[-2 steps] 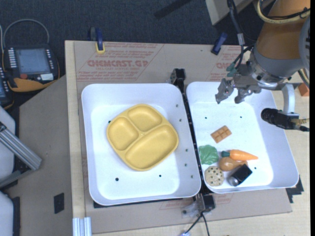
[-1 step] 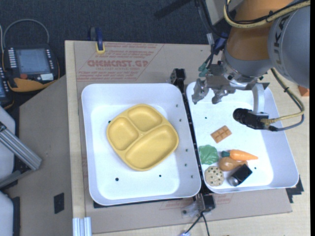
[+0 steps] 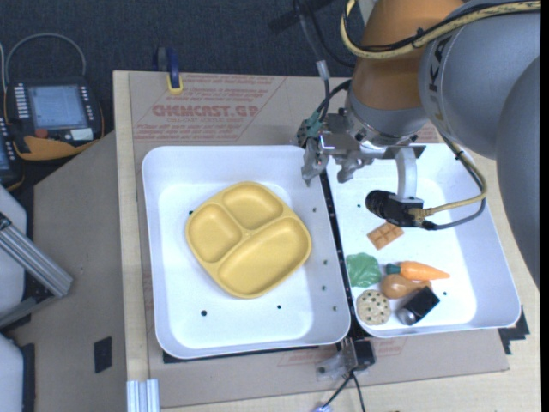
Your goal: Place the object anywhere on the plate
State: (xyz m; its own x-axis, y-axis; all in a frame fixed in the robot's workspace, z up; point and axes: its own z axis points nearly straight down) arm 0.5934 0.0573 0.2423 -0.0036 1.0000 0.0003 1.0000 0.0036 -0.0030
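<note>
1. Toys lie in the near part of the right bin [image 3: 480,230]: a tan cracker [image 3: 384,233], a green leaf [image 3: 362,269], a carrot [image 3: 420,271], a cookie [image 3: 372,305] and a small black block [image 3: 420,304].
2. None of them is in the end effector [image 3: 330,163], which hangs well apart, over the bins' shared wall at the far end.
3. Its fingers are too hard to see, so I cannot tell how they stand.
4. The yellow plate [image 3: 249,239] sits in the left bin [image 3: 163,230] on the desk [image 3: 129,127].

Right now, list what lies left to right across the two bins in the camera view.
Yellow plate → green leafy piece → cookie → waffle piece → black block.
</note>
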